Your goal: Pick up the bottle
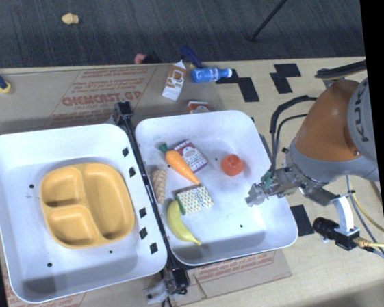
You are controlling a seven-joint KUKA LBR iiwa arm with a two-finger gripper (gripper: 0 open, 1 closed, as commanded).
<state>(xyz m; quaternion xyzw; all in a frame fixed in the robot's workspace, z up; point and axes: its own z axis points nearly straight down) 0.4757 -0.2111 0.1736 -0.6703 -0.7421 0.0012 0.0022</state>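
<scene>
Bottle [210, 75], small, blue and see-through, lies on its side on the tan surface [310, 287], behind the right bin [283, 225]. Tool [257, 194], shiny metal, sits low over that bin's right side, gripping nothing; I cannot tell if it is spread or closed. Nearby lie a pointed orange carrot [180, 167], a curved yellow banana [178, 223] and a round red tomato [232, 165]. A smooth yellow tray [87, 204] with three dips fills the left bin [19, 272].

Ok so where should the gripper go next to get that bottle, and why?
Probably lift and swing toward the far edge of the bench: the blue bottle lies outside both bins, beyond the right bin, while the gripper hangs low over that bin's right side, well short of it.
</scene>
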